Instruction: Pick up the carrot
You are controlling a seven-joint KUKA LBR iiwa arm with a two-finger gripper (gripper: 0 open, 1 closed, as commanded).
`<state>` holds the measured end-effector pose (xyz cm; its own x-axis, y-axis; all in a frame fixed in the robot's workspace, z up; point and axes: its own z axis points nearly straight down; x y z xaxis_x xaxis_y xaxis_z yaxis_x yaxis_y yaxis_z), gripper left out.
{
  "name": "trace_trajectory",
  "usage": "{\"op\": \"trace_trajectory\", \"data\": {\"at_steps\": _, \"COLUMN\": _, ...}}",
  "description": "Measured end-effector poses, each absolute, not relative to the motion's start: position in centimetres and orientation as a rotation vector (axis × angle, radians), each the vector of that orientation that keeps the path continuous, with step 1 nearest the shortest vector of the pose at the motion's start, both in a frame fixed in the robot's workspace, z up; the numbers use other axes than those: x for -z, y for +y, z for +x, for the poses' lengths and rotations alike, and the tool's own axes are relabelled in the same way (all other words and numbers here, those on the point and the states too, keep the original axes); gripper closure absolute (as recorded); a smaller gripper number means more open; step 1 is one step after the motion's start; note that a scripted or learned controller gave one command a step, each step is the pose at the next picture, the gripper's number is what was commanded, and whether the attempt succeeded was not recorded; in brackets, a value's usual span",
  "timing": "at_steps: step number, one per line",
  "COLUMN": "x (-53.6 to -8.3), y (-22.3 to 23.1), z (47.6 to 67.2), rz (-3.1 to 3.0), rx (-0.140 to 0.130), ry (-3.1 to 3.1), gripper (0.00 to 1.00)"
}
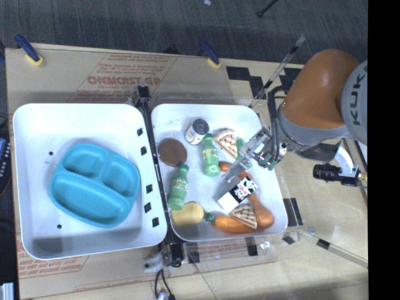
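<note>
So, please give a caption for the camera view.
Gripper above right bin of toy food; carrot near front edge.

You're looking down on a table (350,255) of pale wood, covered by a brown cardboard sheet (119,74) with red print, held by blue clamps (28,49) at its far edge; beyond lies dark grey carpeted floor (125,8)

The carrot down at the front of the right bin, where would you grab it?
Probably mid-body, from straight above. The carrot lies flat along the right bin's front wall, with a waffle wedge overlapping its right end, so the gripper should close across its narrow width.
</note>
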<state>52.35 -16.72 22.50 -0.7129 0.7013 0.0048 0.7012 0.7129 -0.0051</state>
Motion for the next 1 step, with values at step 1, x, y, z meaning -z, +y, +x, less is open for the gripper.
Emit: {"op": "trace_trajectory", "data": {"at_steps": 1, "x": -11.89, "y": -13.13, "z": 47.69, "rz": -1.304, "rx": -0.003, "ry": -2.844, "gripper": 0.0}}
